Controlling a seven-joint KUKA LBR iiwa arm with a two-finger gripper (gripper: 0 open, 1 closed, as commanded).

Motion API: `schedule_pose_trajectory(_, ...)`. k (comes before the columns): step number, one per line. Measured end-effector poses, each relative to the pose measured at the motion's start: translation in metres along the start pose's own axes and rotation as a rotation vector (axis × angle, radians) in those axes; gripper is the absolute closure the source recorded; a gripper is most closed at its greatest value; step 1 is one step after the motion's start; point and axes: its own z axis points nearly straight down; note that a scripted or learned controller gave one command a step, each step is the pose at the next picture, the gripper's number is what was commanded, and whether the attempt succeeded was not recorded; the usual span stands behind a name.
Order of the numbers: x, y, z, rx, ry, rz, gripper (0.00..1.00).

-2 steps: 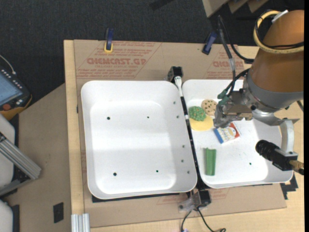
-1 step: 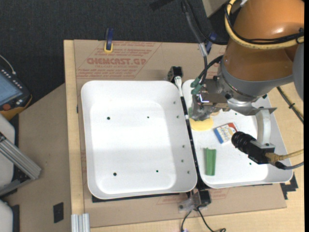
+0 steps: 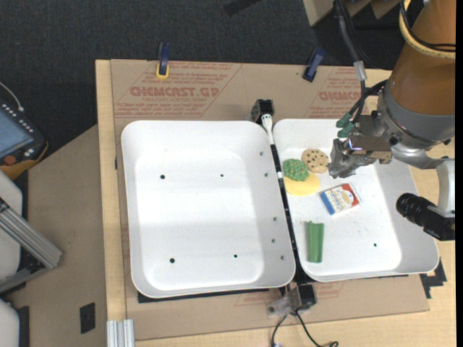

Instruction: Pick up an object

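Note:
The right bin [image 3: 376,255] holds a round tan cookie [image 3: 314,158], a green bumpy ball [image 3: 294,169] lying on a yellow disc [image 3: 304,185], a small blue, red and white box [image 3: 340,198] and a green stick [image 3: 315,241]. My gripper [image 3: 340,169] hangs over the right bin, just right of the cookie and above the small box. Nothing shows between its fingers.
The left bin [image 3: 145,194] lies beside the right one, with a black divider between them. Blue clamps [image 3: 163,62] hold the cardboard sheet at the back. A black fitting [image 3: 423,214] juts in at the right bin's right edge.

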Motion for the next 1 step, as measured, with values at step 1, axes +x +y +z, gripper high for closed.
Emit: schedule_pose_trajectory(1,0.0040,0.0007,-0.0099,-0.002,0.001,-0.007,1.00)
